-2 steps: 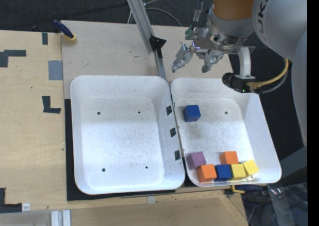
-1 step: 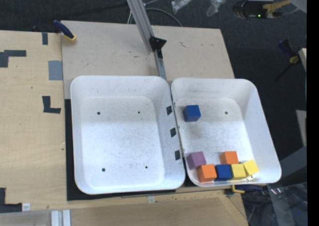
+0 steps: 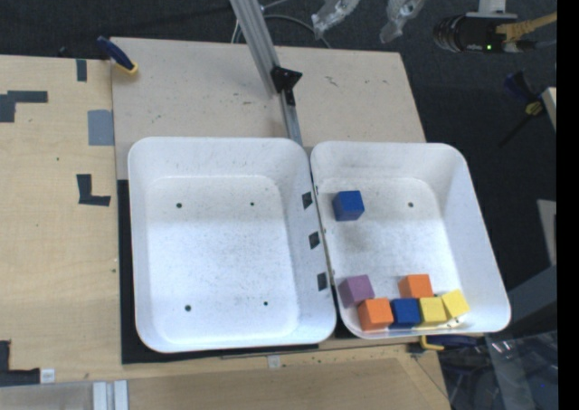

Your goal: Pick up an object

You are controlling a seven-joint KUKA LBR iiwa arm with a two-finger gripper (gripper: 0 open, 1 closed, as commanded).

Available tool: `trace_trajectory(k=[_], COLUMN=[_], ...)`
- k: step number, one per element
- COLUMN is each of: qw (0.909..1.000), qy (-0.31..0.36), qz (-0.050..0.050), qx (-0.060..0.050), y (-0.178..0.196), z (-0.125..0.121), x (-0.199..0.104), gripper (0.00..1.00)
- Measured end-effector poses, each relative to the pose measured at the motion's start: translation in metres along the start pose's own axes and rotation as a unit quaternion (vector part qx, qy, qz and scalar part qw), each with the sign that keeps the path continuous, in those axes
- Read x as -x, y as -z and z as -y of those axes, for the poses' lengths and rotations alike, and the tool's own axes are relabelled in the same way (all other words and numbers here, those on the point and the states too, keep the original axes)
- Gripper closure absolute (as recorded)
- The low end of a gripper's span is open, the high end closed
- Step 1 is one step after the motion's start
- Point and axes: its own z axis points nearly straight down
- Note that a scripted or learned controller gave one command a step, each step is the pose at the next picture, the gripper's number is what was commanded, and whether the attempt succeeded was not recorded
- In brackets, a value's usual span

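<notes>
White shallow plastic right bin, frame right: lone blue cube upper centre; purple, orange, blue and yellow cubes clustered at lower edge. Translucent two-finger gripper, top of frame, fingers apart, clasping nothing. Pick judged not yet begun.

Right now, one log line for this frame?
gripper: open, holding nothing, up beyond the bins | right bin: blue cube alone mid-bin; purple, orange, blue, yellow cubes clustered at near edge | pick: not started
</notes>
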Motion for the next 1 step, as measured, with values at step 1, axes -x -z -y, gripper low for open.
trace_trajectory(k=[1], qw=[1.0], qy=[-0.002], qz=[0.002], qx=[-0.003], y=[-0.0045], z=[-0.0017], x=[0.0014], gripper=[0.0])
